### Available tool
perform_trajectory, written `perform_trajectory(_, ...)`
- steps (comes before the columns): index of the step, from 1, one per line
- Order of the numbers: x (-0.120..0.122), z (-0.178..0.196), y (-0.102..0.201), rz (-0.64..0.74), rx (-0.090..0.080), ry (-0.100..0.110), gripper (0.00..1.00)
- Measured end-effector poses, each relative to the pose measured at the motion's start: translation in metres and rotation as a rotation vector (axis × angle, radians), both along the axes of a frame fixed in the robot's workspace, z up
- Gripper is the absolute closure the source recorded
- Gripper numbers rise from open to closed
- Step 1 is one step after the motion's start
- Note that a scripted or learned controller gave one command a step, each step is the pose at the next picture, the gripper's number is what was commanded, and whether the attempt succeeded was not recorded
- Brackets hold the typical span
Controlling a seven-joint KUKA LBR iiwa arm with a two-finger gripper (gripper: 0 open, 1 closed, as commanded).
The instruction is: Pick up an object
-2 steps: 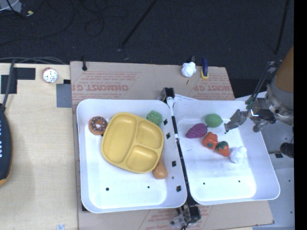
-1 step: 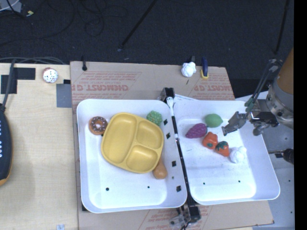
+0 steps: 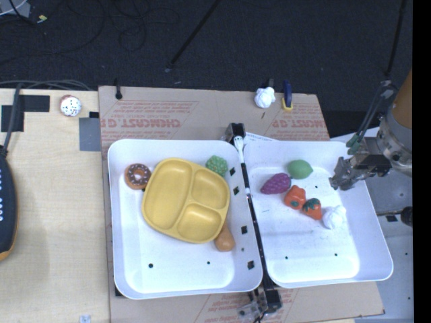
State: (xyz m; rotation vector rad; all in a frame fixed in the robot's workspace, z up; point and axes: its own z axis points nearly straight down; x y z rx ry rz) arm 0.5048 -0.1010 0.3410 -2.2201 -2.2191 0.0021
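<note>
You'll find the gripper at the right of the frame, hanging over the upper right edge of the right bin; it is dark and small here, so you cannot tell how far it is spread, and nothing shows in its grasp. Look to the upper middle of that bin for the candidates. A green lime-like piece sits furthest up, smooth and rounded. Just below and left of it lies a purple grape bunch, knobbly and tapering toward the left. To the right of the grapes you see an orange-red pepper-like toy, touching or nearly touching a smaller red-orange piece with a green top. A white lumpy object rests just right of that, the nearest thing to the gripper, though the two are apart. In the left bin, a yellow divided plate with three compartments lies tilted in the upper half. A chocolate doughnut with sprinkles sits at its upper left, a green bumpy item at its upper right edge, and a tan-orange rounded piece against its lower right rim. Both bins rest on a cardboard sheet, where a small white object and a blue and yellow item lie near the top edge.
</note>
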Motion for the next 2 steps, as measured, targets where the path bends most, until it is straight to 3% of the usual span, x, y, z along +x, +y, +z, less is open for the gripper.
perform_trajectory(1,-0.026,0.008,0.072,0.007,0.002,0.000,1.00)
perform_trajectory(2,-0.029,0.032,0.135,0.007,0.001,-0.003,1.00)
